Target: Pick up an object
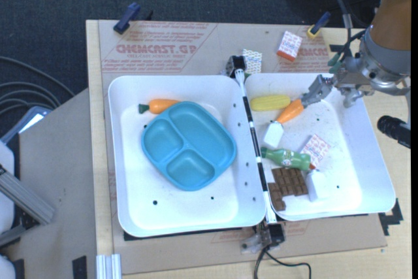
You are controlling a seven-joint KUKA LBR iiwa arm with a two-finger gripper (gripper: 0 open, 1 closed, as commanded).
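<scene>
From the camera view, you have the gripper [318, 89] low over the right bin [366, 173], reaching in from three o'clock, its grey fingers just beside the upper end of an orange carrot [290, 111]. You cannot tell from this angle whether those fingers are apart or together, and nothing shows clamped between them. The carrot, the likeliest target, lies tilted at about eleven o'clock in that bin, just beside a yellow corn cob [270, 102] at its nine o'clock and a white block [273, 134] at its seven o'clock. To do this well, I judge you should centre the fingers across the carrot's narrow width, keep clear of the corn, and close only once both pads flank it. Further down lie a green bottle [286, 157], a chocolate bar [289, 183] and a patterned packet [317, 148]. The left bin [124, 160] holds a blue divided plate [187, 144] and a second carrot [159, 105] at its eleven o'clock. The board [157, 46] behind reads "CHEMCAST GP" in red; the smaller lines are too fine to read.
</scene>
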